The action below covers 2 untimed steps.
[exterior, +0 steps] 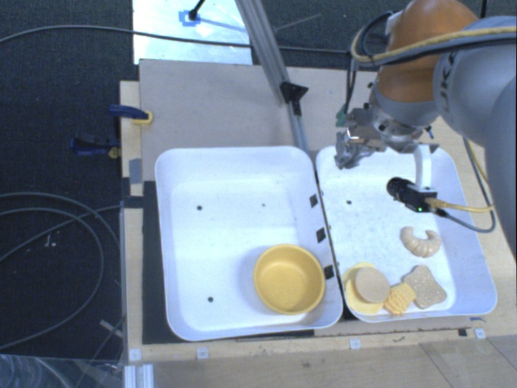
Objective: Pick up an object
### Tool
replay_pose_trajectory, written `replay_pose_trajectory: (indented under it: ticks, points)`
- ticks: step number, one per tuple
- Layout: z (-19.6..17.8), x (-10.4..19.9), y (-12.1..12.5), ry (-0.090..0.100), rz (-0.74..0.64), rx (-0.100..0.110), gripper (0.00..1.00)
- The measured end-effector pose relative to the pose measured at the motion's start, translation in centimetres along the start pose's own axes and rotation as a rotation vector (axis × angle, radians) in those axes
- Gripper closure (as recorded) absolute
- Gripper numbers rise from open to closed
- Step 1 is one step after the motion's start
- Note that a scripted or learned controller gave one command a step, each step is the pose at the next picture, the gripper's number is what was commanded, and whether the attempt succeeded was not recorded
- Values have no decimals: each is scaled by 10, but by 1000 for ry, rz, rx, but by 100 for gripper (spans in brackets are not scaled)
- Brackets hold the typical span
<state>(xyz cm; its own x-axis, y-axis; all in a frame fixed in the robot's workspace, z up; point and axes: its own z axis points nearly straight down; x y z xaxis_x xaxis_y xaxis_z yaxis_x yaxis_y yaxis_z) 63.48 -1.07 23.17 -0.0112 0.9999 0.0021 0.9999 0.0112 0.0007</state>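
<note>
My gripper (350, 152) hangs over the far left corner of the right bin (363, 217), well away from the objects. At that bin's near end lie a pale croissant (421, 241), a tan bread slice (426, 287), a small yellow waffle piece (397, 299) and a round tan disc (372, 284) resting on a yellow plate (353, 289). A yellow bowl (289, 278) sits upright at the near right of the left bin (210, 208).
A black module (406, 192) with a yellow cable hangs from the wrist over the right bin. A slanted metal pole (266, 47) crosses the back of the bench. Blue and yellow clamps (113, 132) sit at the bench's left edge.
</note>
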Motion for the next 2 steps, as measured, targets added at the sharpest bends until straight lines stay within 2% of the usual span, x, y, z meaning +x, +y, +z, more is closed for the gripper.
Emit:
replay_pose_trajectory:
  ticks: [1, 2]
  points:
    - [-8, 46, -17, 0, 1, 0, 100]
    - [1, 106, -32, 0, 0, 2, 100]
